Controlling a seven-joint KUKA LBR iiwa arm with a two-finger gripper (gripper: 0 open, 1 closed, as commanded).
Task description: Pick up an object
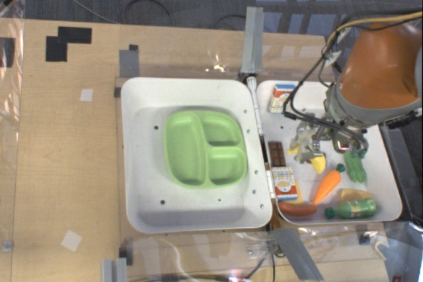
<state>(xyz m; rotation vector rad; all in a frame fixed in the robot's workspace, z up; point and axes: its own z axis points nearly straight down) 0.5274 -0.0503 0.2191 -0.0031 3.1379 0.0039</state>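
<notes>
My gripper (320, 143) hangs low over the middle of the right bin (391, 189), below the orange band of the arm. Directly beneath it lies a small yellow toy (316, 161), partly covered by the gripper. An orange carrot (326, 186) lies just in front of that, and a dark green vegetable (355, 166) to its right. A green bottle (351, 209) rests on its side by a yellow wedge (354, 195) at the front. A reddish sausage (299, 209), a small printed box (285, 183) and a brown chocolate bar (277, 154) line the bin's left side.
Another small box (281, 97) sits at the back of the right bin. The left bin (142, 148) holds a green divided plate (205, 147). A grey bracket (252, 43) stands between the bins at the back. Cables loop beside the arm.
</notes>
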